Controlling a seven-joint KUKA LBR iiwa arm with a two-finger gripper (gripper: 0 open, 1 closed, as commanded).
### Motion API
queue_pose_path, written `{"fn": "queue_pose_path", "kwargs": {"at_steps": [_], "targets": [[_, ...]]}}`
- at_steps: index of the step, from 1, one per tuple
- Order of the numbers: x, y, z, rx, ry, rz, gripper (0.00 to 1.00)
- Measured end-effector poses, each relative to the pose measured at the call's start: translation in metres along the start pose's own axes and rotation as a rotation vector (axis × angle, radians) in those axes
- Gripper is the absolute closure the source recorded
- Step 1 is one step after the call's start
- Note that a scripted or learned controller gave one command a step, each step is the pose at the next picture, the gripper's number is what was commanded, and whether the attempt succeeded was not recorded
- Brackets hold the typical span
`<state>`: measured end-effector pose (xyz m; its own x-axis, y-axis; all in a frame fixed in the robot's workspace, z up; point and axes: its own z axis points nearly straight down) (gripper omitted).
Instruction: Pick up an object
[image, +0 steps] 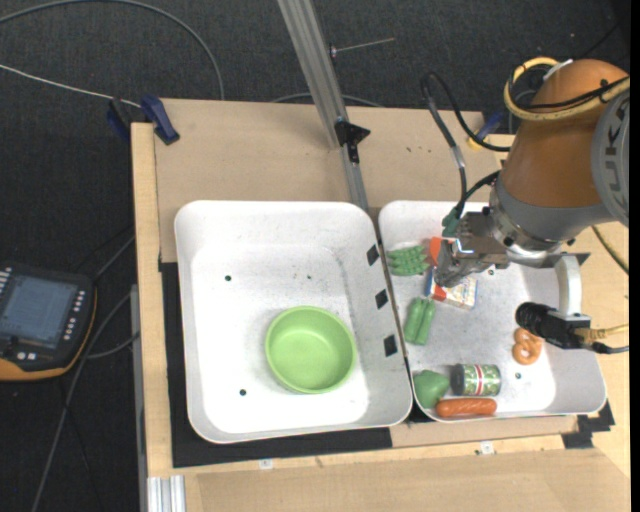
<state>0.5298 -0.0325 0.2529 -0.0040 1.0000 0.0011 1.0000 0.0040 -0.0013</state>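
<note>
Right white bin (575, 395), hand (445, 283) just above silvery packet (459, 294)

From my station I see the thick grey arm with its glossy orange band (560, 130) swelling into a rounded dome above the wrist, a loop of yellow cable (527, 78) curling over its top edge. Below the band sits a pale grey metal wrist flange (530, 235), from which the small silver-and-black two-finger gripper (447, 268) juts. Thin black cables (455, 150) trail along the wrist's side, and a white bracket with a black cylindrical fitting (548, 322) hangs beneath.
</note>
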Motion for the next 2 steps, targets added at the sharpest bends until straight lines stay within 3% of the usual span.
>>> {"fn": "queue_pose_path", "kwargs": {"at_steps": [2], "targets": [[0.106, -0.009, 0.023, 0.000, 0.000, 0.000, 1.00]]}}
